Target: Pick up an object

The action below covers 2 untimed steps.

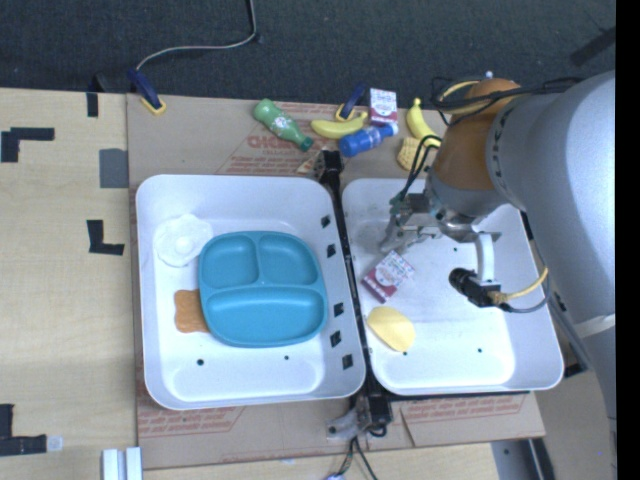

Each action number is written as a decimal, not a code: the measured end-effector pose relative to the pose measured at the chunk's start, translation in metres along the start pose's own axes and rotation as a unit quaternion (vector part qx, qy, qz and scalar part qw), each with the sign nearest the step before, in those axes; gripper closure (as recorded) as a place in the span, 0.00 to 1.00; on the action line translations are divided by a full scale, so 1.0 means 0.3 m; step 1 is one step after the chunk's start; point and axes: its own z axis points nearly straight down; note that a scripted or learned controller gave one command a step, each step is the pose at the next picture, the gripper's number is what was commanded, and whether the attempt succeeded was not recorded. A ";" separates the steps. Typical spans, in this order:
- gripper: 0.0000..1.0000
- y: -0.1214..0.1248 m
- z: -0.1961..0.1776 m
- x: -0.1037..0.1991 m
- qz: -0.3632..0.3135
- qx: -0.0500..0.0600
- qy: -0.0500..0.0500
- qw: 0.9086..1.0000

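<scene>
My gripper (pixel 398 230) hangs low over the upper left part of the right bin (pixel 520 358), its thin fingers pointing down-left. Just below its tips lies a small red and white packet (pixel 388 274) on the bin floor. A yellow lemon-shaped object (pixel 391 328) rests nearer the front of the same bin. Nothing shows between the fingers. The grey arm with its orange band (pixel 470 148) covers the bin's upper right.
The left bin (pixel 160 368) holds a blue divided plate (pixel 262 288), a clear round lid (pixel 180 240) and a tan piece (pixel 187 311). Behind the bins lie a green bottle (pixel 282 124), bananas (pixel 340 125), a blue bottle (pixel 362 142) and a small carton (pixel 383 103).
</scene>
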 end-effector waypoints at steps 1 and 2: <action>0.00 0.000 0.000 0.000 0.000 0.000 0.000 1.000; 0.00 -0.114 0.030 -0.010 0.000 -0.001 0.000 1.000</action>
